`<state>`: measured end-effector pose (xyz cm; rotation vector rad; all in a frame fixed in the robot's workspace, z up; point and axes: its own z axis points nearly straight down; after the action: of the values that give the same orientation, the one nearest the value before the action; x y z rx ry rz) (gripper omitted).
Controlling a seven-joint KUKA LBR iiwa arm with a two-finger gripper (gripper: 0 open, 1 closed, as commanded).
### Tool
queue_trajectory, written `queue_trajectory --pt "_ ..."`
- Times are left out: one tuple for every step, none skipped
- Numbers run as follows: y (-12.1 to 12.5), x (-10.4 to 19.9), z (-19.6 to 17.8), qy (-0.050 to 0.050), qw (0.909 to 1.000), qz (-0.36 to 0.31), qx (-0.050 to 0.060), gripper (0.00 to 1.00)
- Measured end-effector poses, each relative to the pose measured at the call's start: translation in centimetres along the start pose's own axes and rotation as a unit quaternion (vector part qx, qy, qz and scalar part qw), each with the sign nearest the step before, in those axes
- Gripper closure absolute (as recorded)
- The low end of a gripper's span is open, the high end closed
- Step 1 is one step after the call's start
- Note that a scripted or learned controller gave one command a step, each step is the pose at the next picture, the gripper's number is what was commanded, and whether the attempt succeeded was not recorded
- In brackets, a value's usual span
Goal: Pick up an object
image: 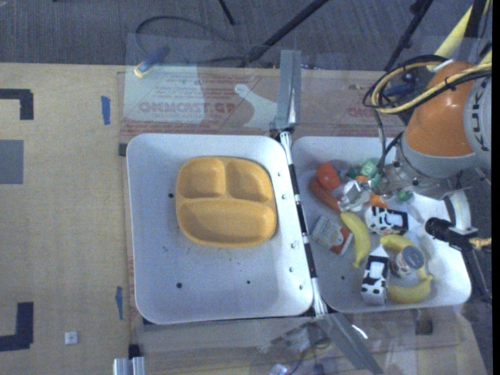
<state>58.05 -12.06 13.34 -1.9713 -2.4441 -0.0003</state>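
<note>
Grey arm (461,123) with orange band enters from frame right; gripper (373,187) lowered at centre right, pointing left.

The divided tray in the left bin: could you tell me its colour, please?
Yellow-orange all over; the divided tray shows clearly in the camera view.

The yellow compartmented tray (226,200) looks like smooth, matt plastic. The two shallow white bins (156,272) have a smooth plastic look with a slight sheen. The tan desk (62,248) appears matt, like wood or cardboard. The curved yellow banana (358,236) looks glossy plastic.
</note>
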Motion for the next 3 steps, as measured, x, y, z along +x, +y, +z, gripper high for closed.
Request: queue_trajectory --pt "-5.8 1.5 2.4 -0.011 0.9997 0.000 -0.023 0.00" --pt "-5.6 1.1 1.1 -0.014 0.9995 0.002 -0.029 1.00" --pt "-0.1 4.5 -15.8 -0.001 0.9993 0.038 -0.001 1.00"
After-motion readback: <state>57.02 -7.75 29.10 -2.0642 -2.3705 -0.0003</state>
